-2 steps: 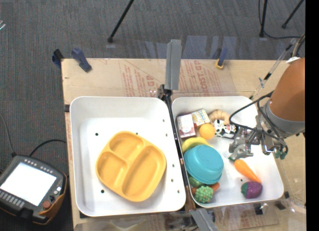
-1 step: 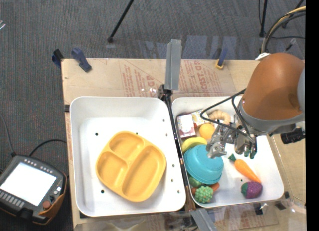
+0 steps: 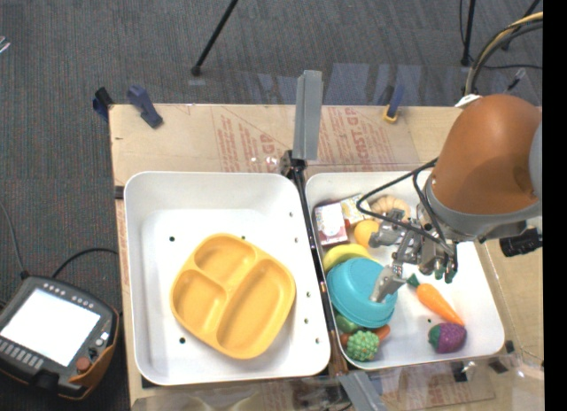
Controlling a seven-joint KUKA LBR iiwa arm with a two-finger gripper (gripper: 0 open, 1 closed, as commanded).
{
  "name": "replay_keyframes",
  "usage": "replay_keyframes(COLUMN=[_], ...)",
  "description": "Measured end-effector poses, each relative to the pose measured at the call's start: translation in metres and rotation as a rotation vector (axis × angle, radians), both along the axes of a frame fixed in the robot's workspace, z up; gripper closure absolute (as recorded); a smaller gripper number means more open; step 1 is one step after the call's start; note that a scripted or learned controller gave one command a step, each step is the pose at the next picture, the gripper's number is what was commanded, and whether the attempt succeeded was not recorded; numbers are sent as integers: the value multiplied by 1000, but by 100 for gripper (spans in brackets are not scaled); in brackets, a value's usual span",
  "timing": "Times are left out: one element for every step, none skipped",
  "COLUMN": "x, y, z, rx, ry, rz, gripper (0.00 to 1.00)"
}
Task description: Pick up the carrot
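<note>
Beside the carrot (image 3: pixel 438 303) crowd a blue bowl (image 3: pixel 359 290) and purple grapes (image 3: pixel 448 337).

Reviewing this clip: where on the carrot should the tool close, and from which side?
Probably across the carrot's thick middle, from above. It lies flat on the right bin's floor, pointing slantwise, with bare floor on both long sides; the purple toy sits near its narrow end.

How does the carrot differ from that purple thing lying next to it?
The carrot is orange, long and tapered; the purple toy is rounded and bumpy. The carrot lies nearer the gripper, the purple toy closer to the bin's front corner. Both lie loose in the right bin.
</note>
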State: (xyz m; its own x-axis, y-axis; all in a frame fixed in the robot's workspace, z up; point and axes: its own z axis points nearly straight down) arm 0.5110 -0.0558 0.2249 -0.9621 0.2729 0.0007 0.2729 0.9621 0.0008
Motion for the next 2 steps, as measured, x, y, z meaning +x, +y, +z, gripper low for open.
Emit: replay_keyframes(x=[-35,11], y=[-42,-82], z=[-73,-112], rx=[1,-7], ry=[2,-46], rz=[245,-41], gripper=[0,0])
